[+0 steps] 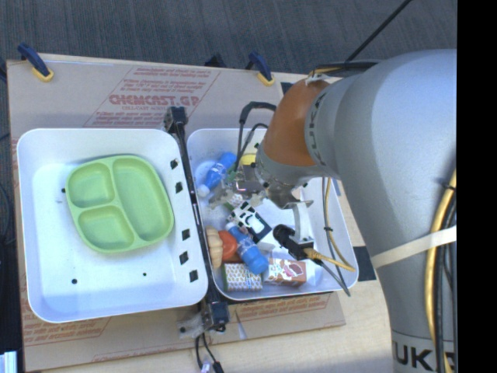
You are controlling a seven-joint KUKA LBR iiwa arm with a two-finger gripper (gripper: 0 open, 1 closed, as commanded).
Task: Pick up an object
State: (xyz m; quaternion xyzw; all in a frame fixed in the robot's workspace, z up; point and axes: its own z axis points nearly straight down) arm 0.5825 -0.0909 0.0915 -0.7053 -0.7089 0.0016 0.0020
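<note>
Starting at the near rim of the right bin (273,296), a patterned box (243,277) and a red-and-white packet (289,271) lie flat against the wall, probably slid there because the heap has been stirred about. Just behind them a small blue bottle (252,256) leans across an orange-red lump (227,245), which touches a tan rounded piece (212,243) at the bin's left wall. All of this is packed tight, so nothing near offers a free side to close on.

Further in, the gripper (241,191) is sunk among the clutter at the middle of the right bin, the orange-banded wrist directly above and hiding it; whether the claw is spread or pressed together cannot be told, and nothing can be seen held in it. The thing to be picked is most likely one of the small pieces right beneath it, though which one is hidden. Beyond the gripper lie a second blue item (217,171) and a bit of yellow (248,160) near the far wall.

The left bin (46,286) holds a green divided plate (119,203), lying flat and well apart from the arm. Farthest off, blue clamps (35,61) pin the printed cardboard (155,92) so that it cannot shift
</note>
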